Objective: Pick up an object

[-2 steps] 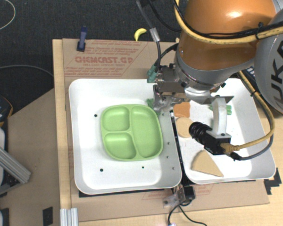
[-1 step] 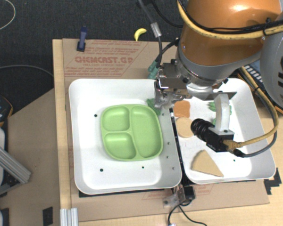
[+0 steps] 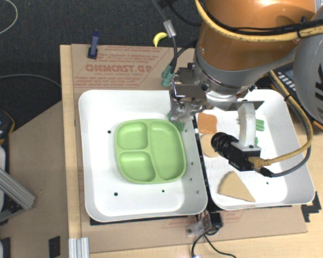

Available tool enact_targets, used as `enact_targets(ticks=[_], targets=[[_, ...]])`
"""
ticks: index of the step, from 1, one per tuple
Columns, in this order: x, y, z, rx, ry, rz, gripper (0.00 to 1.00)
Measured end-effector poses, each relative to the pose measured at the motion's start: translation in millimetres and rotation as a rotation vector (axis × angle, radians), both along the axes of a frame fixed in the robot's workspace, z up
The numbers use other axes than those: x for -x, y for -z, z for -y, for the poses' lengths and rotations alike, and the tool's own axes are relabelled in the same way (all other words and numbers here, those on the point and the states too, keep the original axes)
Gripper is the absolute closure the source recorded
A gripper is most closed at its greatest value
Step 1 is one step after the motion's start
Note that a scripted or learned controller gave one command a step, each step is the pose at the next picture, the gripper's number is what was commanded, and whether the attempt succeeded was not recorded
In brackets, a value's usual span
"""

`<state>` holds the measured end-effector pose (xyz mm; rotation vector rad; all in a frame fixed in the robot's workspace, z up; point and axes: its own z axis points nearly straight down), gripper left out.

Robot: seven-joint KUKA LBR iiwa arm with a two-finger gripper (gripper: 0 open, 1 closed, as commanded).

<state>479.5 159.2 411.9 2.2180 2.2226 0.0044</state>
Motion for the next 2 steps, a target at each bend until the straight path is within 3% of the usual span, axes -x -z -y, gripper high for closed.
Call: enact_targets(ticks=[1, 2], targets=[[-2, 8, 44, 0.002, 0.008, -0.006, 1.00], [0, -13, -11, -0.001, -0.005, 0.000, 1.00]])
